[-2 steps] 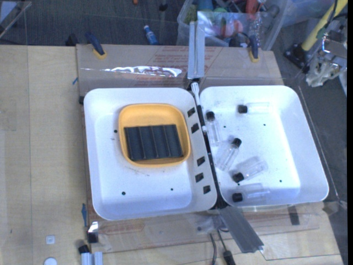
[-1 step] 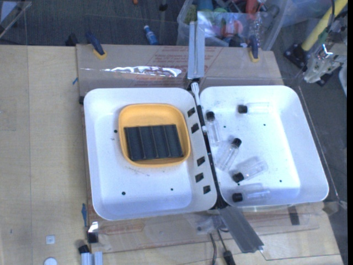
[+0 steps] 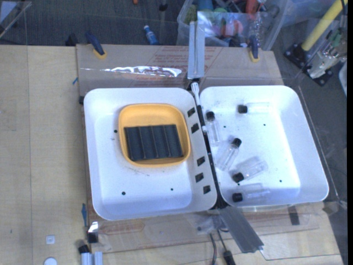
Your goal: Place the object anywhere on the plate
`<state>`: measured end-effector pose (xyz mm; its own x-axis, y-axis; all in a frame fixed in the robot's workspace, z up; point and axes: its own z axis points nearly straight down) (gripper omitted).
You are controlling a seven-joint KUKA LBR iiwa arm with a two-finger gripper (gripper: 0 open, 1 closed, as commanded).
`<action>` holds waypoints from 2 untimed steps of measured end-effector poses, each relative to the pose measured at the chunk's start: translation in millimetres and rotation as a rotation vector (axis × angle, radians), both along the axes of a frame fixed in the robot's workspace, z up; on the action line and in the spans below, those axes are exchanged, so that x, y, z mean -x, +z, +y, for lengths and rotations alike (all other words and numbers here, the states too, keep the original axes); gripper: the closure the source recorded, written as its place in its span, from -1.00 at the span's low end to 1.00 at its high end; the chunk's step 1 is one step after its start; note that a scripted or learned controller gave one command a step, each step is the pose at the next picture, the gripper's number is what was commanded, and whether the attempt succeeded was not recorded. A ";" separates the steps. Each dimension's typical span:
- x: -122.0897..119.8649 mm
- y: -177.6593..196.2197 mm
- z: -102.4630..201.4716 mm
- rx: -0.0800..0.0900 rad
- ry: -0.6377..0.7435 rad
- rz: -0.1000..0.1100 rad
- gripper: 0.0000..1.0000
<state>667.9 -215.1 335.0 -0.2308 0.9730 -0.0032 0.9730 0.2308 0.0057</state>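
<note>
**Vials in right bin, plate in left bin**

Yellow plate sits centre of the left bin, carrying a dark ribbed block. Clear black-capped vials lie scattered in the right bin, mostly toward 8 o'clock; exact count unclear, perhaps five. Hand state: cannot tell.

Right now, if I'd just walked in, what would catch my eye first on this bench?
Probably the yellow plate in the left bin, with a dark ribbed block lying on it. Next, the clear vials with black caps scattered across the right bin, most of them near its left side. Beyond the bins, a clear tub of colourful odds and ends sits at the back.
</note>
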 end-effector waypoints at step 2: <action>-0.1 102.0 -6.5 0.005 0.702 -0.003 1.00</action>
<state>668.0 -221.6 437.0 -0.8043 0.5941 -0.0090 0.5941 0.8044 0.0048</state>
